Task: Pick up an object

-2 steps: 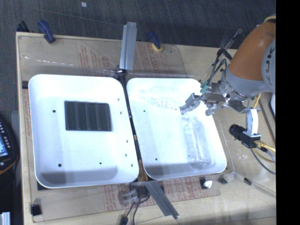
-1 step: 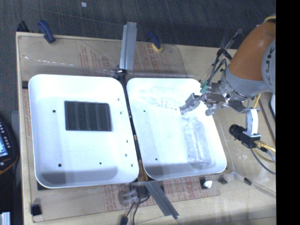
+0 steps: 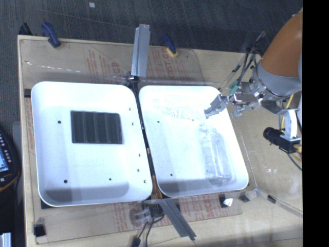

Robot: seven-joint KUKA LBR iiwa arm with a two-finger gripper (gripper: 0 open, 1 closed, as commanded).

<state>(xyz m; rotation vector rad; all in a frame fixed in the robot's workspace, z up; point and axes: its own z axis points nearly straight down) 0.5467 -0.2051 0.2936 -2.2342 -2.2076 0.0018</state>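
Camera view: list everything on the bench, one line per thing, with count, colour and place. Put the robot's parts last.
Left bin: one, white, left half of the bench.
Right bin: one, white, beside the left bin.
Grille: one, dark grey, ribbed, flat in the left bin's upper middle.
Bottle: one, clear plastic, lying in the right bin along its right side.
Clamps: two, blue, on the bench's far edge.
Metal bar: one, grey, at the far end of the seam between the bins.
Arm: one, grey with an orange band, at the right.
Gripper: one, grey, over the right bin's upper right corner.
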